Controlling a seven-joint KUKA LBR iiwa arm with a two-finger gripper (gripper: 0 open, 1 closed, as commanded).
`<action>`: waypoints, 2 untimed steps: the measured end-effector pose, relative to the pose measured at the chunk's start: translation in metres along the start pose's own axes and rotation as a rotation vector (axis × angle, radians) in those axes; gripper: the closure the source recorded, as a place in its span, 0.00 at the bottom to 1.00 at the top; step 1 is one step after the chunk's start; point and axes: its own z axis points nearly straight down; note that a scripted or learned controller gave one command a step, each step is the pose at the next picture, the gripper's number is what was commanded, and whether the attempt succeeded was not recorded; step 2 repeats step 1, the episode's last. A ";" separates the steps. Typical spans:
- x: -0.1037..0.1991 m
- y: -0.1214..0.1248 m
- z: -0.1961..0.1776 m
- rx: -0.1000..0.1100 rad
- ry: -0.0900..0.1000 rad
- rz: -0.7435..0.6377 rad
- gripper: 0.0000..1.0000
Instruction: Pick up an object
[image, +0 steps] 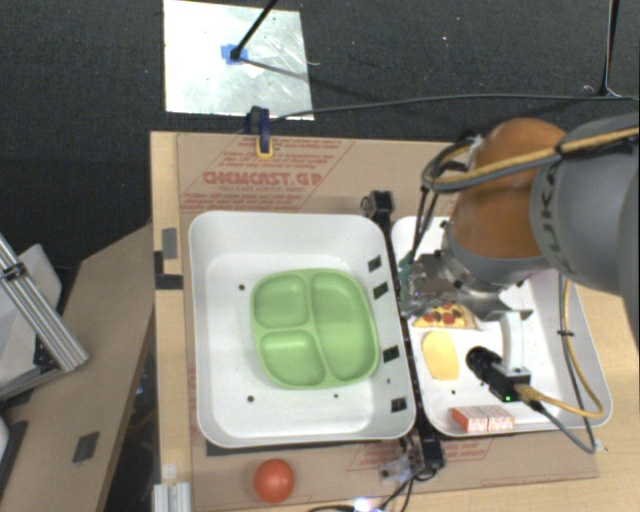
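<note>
Camera view: the gripper (432, 292) hangs low over the right bin (572, 330), above a yellow piece (440, 356) and red box (482, 419); its state cannot be told.

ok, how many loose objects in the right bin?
3 visible: a red-and-yellow item just below the arm's wrist, a pale yellow piece at the bin's middle, a red-and-white box near the front edge. The arm covers the back of the right bin, so more may be hidden.
</note>
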 end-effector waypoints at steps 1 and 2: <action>0.051 0.001 -0.010 -0.001 0.000 0.001 1.00; 0.051 0.001 -0.010 -0.001 0.000 0.001 1.00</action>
